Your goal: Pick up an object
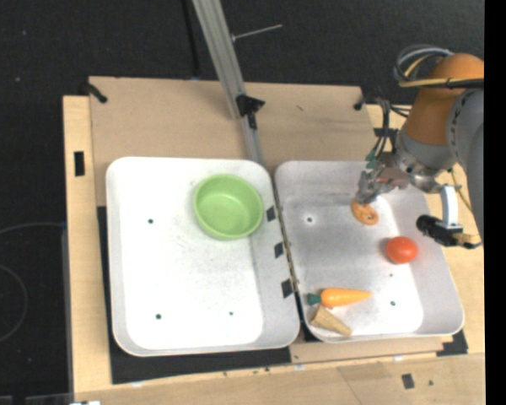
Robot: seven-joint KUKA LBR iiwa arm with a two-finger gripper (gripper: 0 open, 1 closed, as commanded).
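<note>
We see the arm (438, 108) reaching in from the right over the right bin (320, 197). Its gripper (369, 186) points down into the upper part of that bin. Directly below the fingertips lies a small orange ring-shaped object (366, 213), resting on the bin floor. The gripper tip appears to meet or nearly meet the upper edge of this ring; we cannot tell whether contact exists, and we cannot tell the gripper's state, as the tips are too small and dark to resolve.

We note three further objects in the right bin. A red ball (401, 249) lies to the lower right of the ring, apart from it and apart from the gripper. A toy carrot (343, 296) lies near the bin's lower edge, roughly horizontal, with its green end toward the left. A tan wedge-shaped piece (331, 321) lies just below the carrot, close to the lower left corner of the bin.

The left bin (143, 268) holds a green bowl (228, 207), upright, in its upper right area, well apart from the gripper.
</note>
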